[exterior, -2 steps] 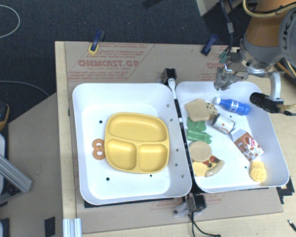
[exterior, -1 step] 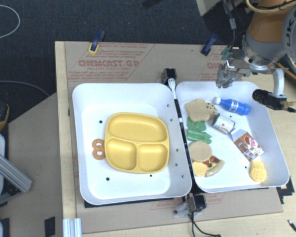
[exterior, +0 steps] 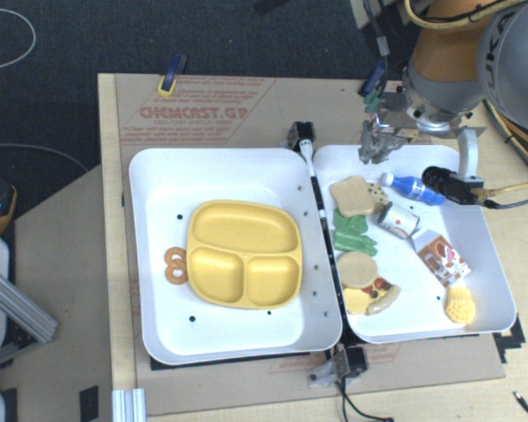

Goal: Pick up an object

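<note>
**Listener:** What is on the bench?

**Operator:** I see 2 shallow white bins side by side on a brown board. I will use the yellow divided tray [exterior: 244,253] as my landmark. It has 3 compartments and lies flat in the left bin [exterior: 150,192]. A small pretzel [exterior: 175,265] lies touching its left edge.

**Listener:** And the things to pick up?

**Operator:** All lie to the right of the tray, in the right bin [exterior: 497,271]. Nearest the tray is a green toy piece [exterior: 352,234], with a tan bread slice [exterior: 353,197] behind it and a round cracker [exterior: 358,268] in front of it. Farther right are a blue bottle [exterior: 414,188], a small silver can [exterior: 398,221], a brown and white packet [exterior: 443,259] and a yellow corn-like piece [exterior: 460,304].

**Listener:** Where is the arm?

**Operator:** The gripper [exterior: 376,143] hangs at the far edge of the right bin, up and to the right of the tray, just behind the bread slice. Nothing sits between its fingers. I cannot tell whether they are spread or closed.
</note>
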